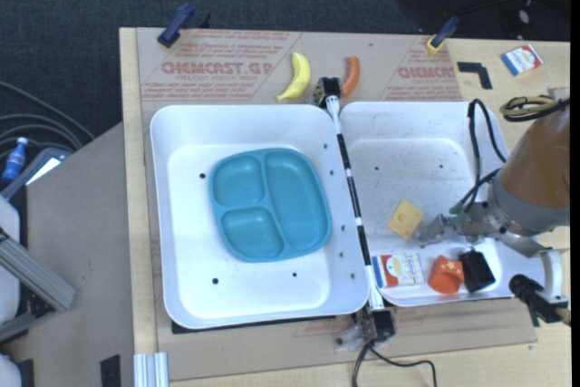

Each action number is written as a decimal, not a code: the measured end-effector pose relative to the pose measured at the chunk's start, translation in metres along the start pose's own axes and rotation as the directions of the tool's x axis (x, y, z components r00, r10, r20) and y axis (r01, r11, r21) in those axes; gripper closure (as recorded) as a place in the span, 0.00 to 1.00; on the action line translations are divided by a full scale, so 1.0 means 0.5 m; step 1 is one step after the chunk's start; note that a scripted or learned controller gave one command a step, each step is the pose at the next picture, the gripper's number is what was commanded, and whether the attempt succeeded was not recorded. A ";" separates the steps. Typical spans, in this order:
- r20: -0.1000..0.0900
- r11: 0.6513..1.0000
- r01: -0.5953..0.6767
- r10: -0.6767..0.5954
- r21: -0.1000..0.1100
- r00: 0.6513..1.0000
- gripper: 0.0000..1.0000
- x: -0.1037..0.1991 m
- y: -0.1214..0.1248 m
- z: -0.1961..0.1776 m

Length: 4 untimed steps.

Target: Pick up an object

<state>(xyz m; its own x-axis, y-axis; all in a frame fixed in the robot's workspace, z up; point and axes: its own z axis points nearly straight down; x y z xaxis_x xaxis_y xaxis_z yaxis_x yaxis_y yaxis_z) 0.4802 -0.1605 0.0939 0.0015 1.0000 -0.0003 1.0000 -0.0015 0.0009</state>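
Observation:
The right bin (408, 136) holds a yellow wedge-shaped block (405, 219) near its middle. At that bin's front edge lie a white and red card (399, 269), a small orange object (445, 275) and a black block (478, 270). My gripper (441, 227) reaches in from the right, low over the bin, just right of the yellow block and above the orange object. Nothing is visibly held in it. The arm's orange band (544, 168) rises behind it.
The left bin (181, 195) holds a blue divided plate (269, 204). Behind the bins, a yellow banana (294, 77) and an orange carrot-like piece (351, 75) rest on the bench. A black cable (476, 131) loops over the right bin's far right side.

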 end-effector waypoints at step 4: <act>-0.002 1.000 0.001 -0.001 0.003 1.000 1.00 0.073 -0.003 0.000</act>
<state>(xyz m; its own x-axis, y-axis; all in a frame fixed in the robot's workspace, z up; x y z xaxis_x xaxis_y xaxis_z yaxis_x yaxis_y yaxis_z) 0.4788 -0.1239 0.0939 0.0008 1.0000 0.0015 1.0000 -0.0008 -0.0020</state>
